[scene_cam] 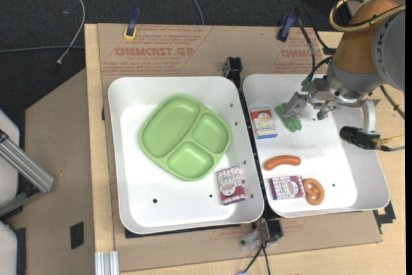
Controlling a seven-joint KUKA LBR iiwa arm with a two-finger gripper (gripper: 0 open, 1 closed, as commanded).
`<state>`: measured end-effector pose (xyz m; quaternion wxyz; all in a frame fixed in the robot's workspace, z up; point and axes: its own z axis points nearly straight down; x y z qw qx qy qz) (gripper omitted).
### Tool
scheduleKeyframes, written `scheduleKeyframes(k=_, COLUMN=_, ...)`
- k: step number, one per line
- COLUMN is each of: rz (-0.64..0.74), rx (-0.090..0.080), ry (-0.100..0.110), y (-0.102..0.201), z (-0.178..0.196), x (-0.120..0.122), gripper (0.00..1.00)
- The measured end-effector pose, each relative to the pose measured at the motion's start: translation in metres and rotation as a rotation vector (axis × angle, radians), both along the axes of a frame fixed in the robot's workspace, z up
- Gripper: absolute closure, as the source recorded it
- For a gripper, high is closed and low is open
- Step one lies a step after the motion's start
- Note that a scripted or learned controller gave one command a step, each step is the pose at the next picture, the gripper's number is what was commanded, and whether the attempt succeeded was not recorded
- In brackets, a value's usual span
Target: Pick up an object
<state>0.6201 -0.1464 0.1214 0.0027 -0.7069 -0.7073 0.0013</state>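
Two bins sit side by side: the left bin [129, 203] holds a green divided plate [185, 136] and a small packet [230, 185], while in the right bin [364, 193] my gripper [297, 106] pinches a green object [289, 119].

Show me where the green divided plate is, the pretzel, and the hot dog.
green divided plate [185, 136], camera view, on the ridge where its three compartments meet.
pretzel [314, 190], camera view, on the middle of its twisted loops.
hot dog [282, 162], camera view, on the middle of the sausage.
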Motion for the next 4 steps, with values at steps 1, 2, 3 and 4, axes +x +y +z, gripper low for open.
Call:
scheduleKeyframes(k=1, rz=0.0, rx=0.0, ry=-0.001, y=0.001, z=-0.038, x=0.0, gripper=0.0)
scheduleKeyframes(k=2, rz=0.0, rx=0.0, ry=-0.006, y=0.001, z=-0.025, x=0.001, gripper=1.0)
scheduleKeyframes(k=3, rz=-0.001, rx=-0.003, ry=-0.012, y=-0.001, z=0.032, x=-0.007, gripper=1.0)
scheduleKeyframes(k=4, rz=0.0, rx=-0.003, ry=-0.012, y=-0.001, z=0.093, x=-0.014, gripper=1.0)
